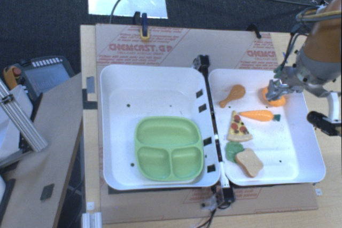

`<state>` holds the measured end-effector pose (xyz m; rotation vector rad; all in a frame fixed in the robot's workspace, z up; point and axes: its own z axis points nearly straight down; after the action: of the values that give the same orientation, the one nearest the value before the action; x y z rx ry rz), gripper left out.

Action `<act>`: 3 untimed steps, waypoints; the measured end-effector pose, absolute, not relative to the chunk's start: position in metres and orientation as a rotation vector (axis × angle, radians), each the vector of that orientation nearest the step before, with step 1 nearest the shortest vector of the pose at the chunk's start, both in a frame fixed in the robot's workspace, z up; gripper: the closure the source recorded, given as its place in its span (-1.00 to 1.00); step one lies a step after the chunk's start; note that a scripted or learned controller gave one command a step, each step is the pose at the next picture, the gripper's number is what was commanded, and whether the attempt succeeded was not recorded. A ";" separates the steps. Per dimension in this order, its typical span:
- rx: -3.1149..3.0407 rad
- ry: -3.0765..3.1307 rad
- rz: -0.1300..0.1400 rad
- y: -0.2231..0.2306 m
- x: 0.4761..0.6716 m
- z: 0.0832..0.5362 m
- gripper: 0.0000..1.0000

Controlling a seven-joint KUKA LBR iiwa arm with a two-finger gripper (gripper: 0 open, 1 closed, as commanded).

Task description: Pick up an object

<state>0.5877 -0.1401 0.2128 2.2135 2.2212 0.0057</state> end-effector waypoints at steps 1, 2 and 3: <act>2.212 2.220 0.007 -0.147 0.586 0.275 1.00; 2.211 2.231 0.004 -0.094 0.585 0.278 1.00; 2.211 2.230 0.003 -0.039 0.587 0.278 1.00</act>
<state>0.5867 -0.0387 0.2779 2.2111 2.2304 0.0031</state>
